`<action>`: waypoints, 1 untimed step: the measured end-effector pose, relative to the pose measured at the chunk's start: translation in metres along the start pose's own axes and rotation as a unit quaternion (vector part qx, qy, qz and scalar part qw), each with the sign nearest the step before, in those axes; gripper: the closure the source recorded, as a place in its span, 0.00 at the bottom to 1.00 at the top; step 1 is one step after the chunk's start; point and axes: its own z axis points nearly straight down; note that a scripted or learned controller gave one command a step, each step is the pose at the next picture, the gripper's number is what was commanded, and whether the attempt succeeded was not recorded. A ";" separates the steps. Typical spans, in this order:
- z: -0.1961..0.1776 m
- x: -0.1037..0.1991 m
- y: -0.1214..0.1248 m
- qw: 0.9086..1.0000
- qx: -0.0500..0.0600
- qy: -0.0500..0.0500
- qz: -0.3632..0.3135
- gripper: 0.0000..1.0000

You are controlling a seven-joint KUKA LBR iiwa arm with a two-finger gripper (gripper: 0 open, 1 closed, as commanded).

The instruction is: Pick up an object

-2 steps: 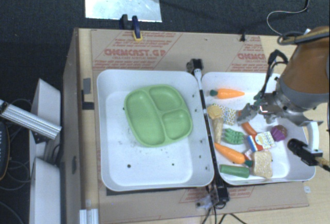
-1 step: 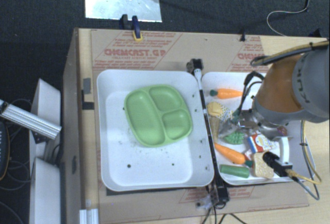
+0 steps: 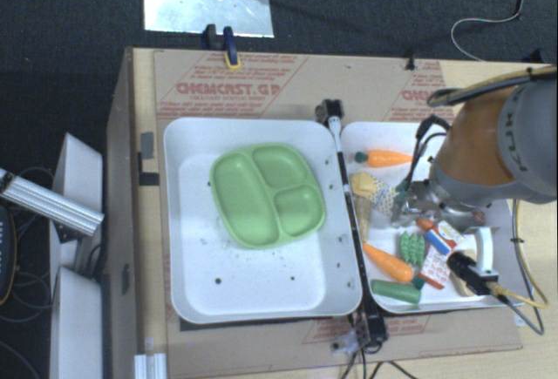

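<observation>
I cannot tell how far the fingers are open, or whether anything sits between them: from my camera above the bench, the gripper (image 3: pixel 403 210) is a small dark and silver cluster low inside the right bin (image 3: pixel 377 135), partly blurred against the toys around it. The grey arm (image 3: pixel 514 142), with its orange band (image 3: pixel 471 146), reaches in from the right side of my view and bends down over that bin. Just beside the gripper, toward the divider between the bins, lies a pale yellow object (image 3: pixel 366 187) that I cannot identify. Near the far end of the right bin lies an orange carrot (image 3: pixel 386 158) on its side. Toward the near end lies a second carrot (image 3: pixel 390 261), angled, and close beside it a green ridged piece (image 3: pixel 411 247). A green stick-shaped piece (image 3: pixel 394 289) rests near the bin's near rim. A small red, white and blue item (image 3: pixel 438 236) lies just under the arm's wrist. The left bin (image 3: pixel 199 281) holds a light green divided plate (image 3: pixel 267 194), flat, with three compartments, well apart from the gripper. Both bins sit on a brown printed board (image 3: pixel 261 81).
</observation>
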 end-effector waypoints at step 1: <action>-0.082 -0.038 0.010 1.000 -0.001 -0.001 0.001 1.00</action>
